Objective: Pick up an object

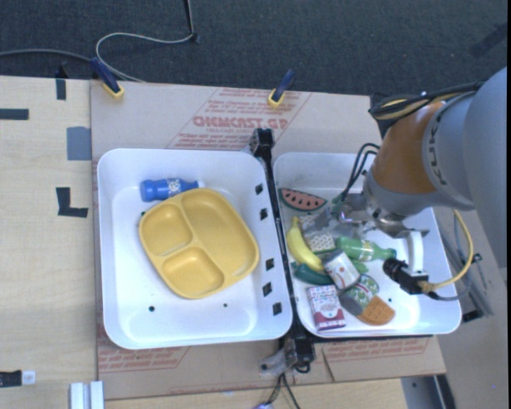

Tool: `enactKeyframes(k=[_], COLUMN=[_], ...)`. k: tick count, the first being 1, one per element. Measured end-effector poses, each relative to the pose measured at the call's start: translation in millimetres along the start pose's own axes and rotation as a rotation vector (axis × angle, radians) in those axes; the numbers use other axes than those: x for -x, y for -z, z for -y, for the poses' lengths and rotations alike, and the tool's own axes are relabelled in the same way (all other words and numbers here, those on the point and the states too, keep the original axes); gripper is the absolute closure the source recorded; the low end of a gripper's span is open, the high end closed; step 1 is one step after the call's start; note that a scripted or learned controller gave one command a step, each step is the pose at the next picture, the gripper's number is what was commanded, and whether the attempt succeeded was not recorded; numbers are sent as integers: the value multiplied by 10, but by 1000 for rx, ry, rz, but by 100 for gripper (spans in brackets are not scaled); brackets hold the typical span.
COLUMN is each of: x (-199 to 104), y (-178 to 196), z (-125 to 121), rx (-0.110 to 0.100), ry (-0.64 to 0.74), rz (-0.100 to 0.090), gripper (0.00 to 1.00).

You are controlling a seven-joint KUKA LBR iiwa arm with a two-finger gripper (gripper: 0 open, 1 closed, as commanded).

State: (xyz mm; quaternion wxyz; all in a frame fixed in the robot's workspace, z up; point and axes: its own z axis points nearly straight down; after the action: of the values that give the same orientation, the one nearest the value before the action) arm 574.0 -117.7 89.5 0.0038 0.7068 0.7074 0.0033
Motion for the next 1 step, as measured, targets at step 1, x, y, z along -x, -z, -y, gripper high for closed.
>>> enactKeyframes(k=[1], x=[-18], y=[126], z=[-29], rx=[7], ry=[1], rz=[-4], gripper=[100])
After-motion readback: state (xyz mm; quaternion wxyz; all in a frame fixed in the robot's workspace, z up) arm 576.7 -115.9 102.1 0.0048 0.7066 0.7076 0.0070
